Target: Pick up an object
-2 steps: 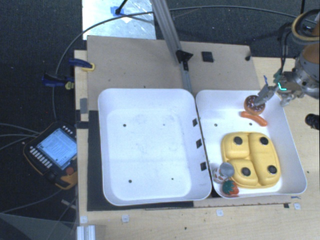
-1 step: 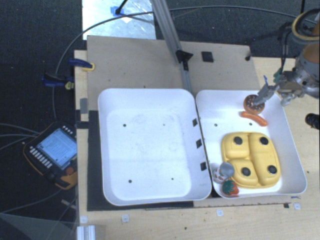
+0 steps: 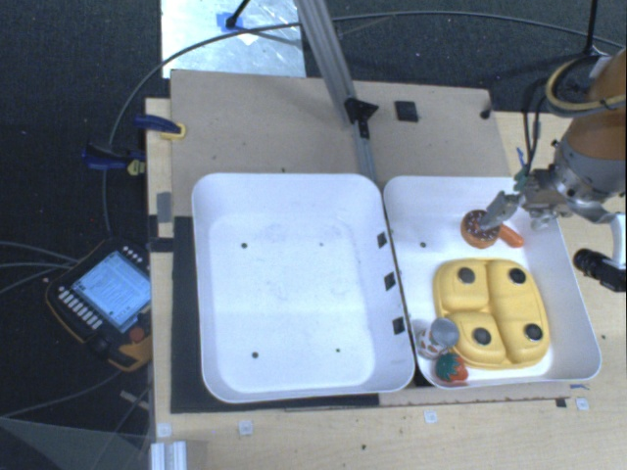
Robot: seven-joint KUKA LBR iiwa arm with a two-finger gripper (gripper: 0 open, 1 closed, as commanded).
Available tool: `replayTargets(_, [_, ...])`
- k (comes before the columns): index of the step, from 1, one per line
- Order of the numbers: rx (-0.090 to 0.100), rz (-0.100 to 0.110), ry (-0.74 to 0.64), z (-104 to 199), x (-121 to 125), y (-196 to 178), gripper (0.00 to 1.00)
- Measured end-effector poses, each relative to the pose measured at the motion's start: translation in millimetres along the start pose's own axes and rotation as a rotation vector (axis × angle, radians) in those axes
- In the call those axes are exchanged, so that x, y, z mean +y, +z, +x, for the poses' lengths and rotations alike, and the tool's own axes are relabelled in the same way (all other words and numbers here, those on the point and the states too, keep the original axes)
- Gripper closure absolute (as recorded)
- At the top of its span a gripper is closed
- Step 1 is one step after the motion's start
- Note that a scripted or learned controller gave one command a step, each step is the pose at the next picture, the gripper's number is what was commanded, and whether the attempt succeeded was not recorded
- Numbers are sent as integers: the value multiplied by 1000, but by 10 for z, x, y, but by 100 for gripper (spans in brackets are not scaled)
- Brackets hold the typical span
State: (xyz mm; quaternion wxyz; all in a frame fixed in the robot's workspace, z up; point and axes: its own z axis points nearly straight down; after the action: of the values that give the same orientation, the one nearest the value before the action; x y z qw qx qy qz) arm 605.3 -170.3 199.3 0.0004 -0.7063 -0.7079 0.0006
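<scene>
The right bin holds several objects. A brown ring-shaped toy with pale specks lies near its back, with a small orange piece just to its right. A big yellow block with four dark-centred bumps fills the middle. At the bin's front left lie a small grey round piece and a green and orange toy. My gripper reaches in from the right and hangs low over the brown ring's right edge and the orange piece. I cannot see whether it touches either.
The left bin sits beside the right one, joined by black clips along the shared wall. A slanted metal pole rises behind the bins. A handheld pendant and cables lie on the floor at the left.
</scene>
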Motion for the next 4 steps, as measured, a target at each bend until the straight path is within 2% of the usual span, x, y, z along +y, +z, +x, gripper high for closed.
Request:
replayTargets(1, [-1, -3, -3, 7, 112, 499, 0])
replayTargets(2, [0, -6, 2, -19, 124, 1096, 0])
replayTargets(3, [-1, -15, 0, -15, 152, 940, 100])
replayTargets(4, [-1, -5, 2, -80, 132, 483, 100])
